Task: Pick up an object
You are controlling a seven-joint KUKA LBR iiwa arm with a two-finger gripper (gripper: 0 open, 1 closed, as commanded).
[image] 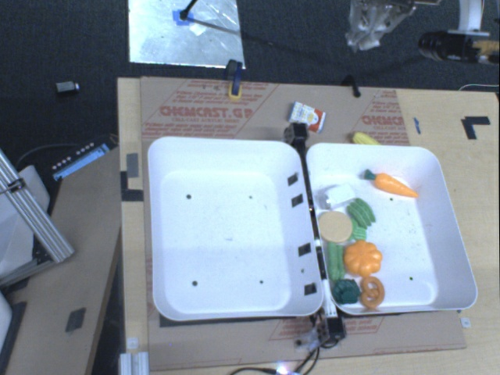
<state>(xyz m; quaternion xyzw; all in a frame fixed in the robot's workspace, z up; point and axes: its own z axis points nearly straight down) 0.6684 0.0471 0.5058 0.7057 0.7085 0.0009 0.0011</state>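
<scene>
- Pretzel (373,291) and orange pumpkin (362,258) crowd the right bin's (437,209) near-left corner.
- Carrot (393,184) lies apart near the far wall (probably the easiest target).
- Gripper (373,23) hovers high beyond the bins; jaw state unclear.
- Descend centred, fingers straddling the carrot crosswise.

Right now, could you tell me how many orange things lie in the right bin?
2: a carrot near the far wall, and a pumpkin toward the near left, among the green pieces.
</scene>
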